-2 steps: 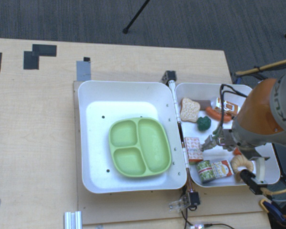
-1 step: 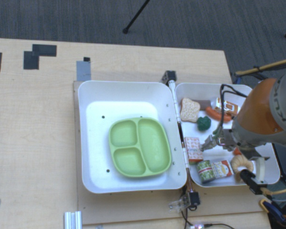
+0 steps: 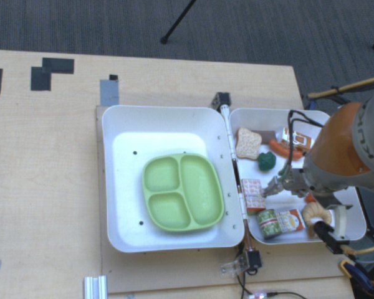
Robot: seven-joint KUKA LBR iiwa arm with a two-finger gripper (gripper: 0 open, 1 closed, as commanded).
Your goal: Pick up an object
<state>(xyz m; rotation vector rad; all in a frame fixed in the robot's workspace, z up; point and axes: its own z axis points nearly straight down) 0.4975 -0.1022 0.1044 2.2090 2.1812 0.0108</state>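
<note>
I have the pincer (image 3: 275, 187) low in the right bin (image 3: 359, 228) — I can't tell how it is set. Just left of it, a small red-and-white packet (image 3: 252, 194). Below it, a green-labelled can (image 3: 268, 223) beside a carton (image 3: 291, 219). Above it, a green broccoli piece (image 3: 266, 161), then toast (image 3: 248, 143) and a carrot (image 3: 278, 147). Well left, in the other bin (image 3: 121, 167) — a green divided plate (image 3: 182, 192).

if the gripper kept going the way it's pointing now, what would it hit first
Probably the small red-and-white packet on the floor of the right bin. The gripper points toward the left of the view and down, and the packet lies just beyond it. Depth is unclear from this slanted view.
</note>
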